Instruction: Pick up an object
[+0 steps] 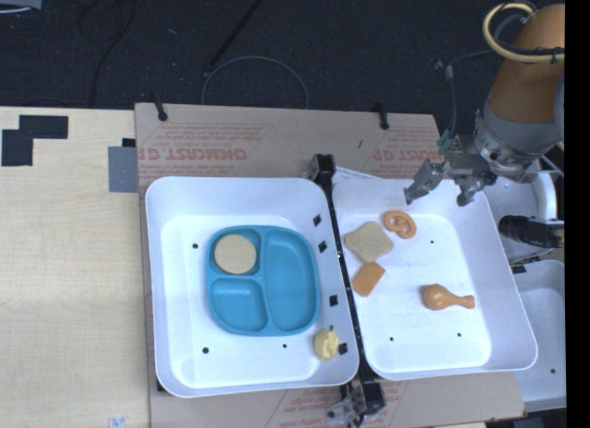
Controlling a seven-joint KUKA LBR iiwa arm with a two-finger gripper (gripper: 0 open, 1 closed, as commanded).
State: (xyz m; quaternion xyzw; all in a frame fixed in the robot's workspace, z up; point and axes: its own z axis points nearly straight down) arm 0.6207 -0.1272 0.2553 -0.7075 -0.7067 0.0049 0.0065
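The right bin (498,325) holds a pretzel (399,224), a tan bread slice (368,242), an orange cheese wedge (368,279) and a drumstick (445,299). My gripper (443,186) hovers over the bin's far edge, up and to the right of the pretzel. Its two dark fingers (419,184) are spread apart, open, with nothing between them. In the left bin (175,223) lies a blue divided tray (263,280) with a round cookie (234,253) in its upper left compartment. A small yellow lump (325,343) sits by that bin's lower right corner.
The grey arm with its orange band (525,85) comes in from the upper right. A black divider (334,251) runs between the bins. Both bins rest on a cardboard sheet (277,140) on the wooden bench.
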